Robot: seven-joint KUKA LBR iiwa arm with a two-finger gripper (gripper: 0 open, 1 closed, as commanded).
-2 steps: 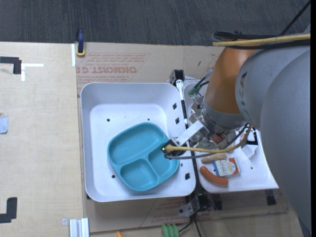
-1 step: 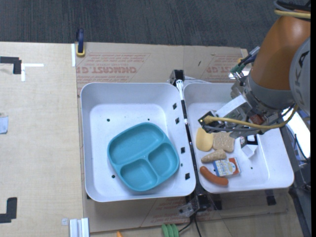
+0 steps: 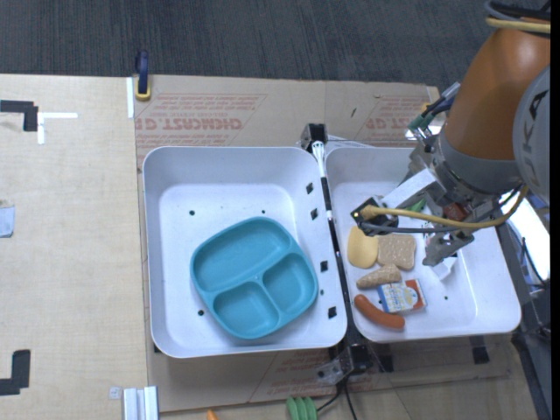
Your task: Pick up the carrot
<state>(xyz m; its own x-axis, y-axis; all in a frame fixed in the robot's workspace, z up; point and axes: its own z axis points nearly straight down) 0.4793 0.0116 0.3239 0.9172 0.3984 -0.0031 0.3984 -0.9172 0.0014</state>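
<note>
Carrot [image 3: 379, 313] lies well below-left of claw [image 3: 440, 254] (grip state unclear).

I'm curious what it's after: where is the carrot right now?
The carrot lies in the right bin, near its front left corner, just below the small packet and the tan roll.

A robotics lab is indicated: two white bins [image 3: 166, 261] are set on a cardboard-covered bench [image 3: 70, 234], with toy food [image 3: 379, 313] at lower right.
</note>
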